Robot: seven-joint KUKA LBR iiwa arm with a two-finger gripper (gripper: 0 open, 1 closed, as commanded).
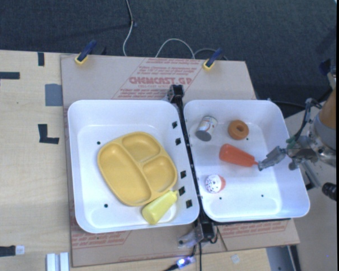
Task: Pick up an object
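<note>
My hand point(266, 161) sits at three o'clock in the right bin point(274, 205); I can't tell its state. The orange carrot point(236, 155) lies just beside it toward nine o'clock. I'd centre over the carrot's thick middle, then descend squarely.

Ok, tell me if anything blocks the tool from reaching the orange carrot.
Nothing visible does. The tool sits in the right bin just right of the carrot, its tip near the carrot's narrow end, with bare bin floor between.
</note>
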